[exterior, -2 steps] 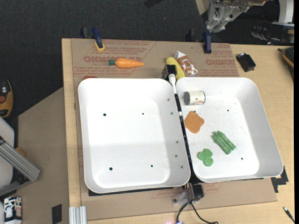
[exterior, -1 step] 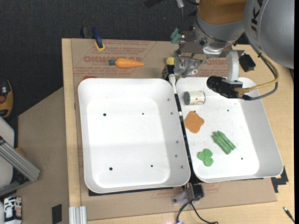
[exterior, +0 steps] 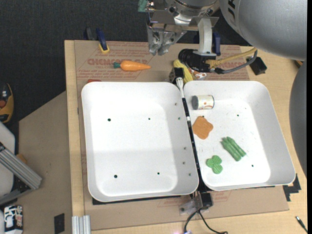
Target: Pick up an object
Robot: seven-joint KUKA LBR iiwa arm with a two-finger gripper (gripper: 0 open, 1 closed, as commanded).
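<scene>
My gripper hangs over the brown cardboard base. I cannot tell whether it is spread or closed. If I descend here, I risk striking the board and missing the small orange plastic carrot.

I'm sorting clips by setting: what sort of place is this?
Probably a robotics lab test bench: a robot gripper above the cardboard base, a white left bin beside a white right bin, and a toy carrot lying outside them.

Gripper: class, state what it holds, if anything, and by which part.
Nothing is held. The gripper hangs above the cardboard sheet; the toy carrot lies on that sheet, apart from the gripper.
</scene>
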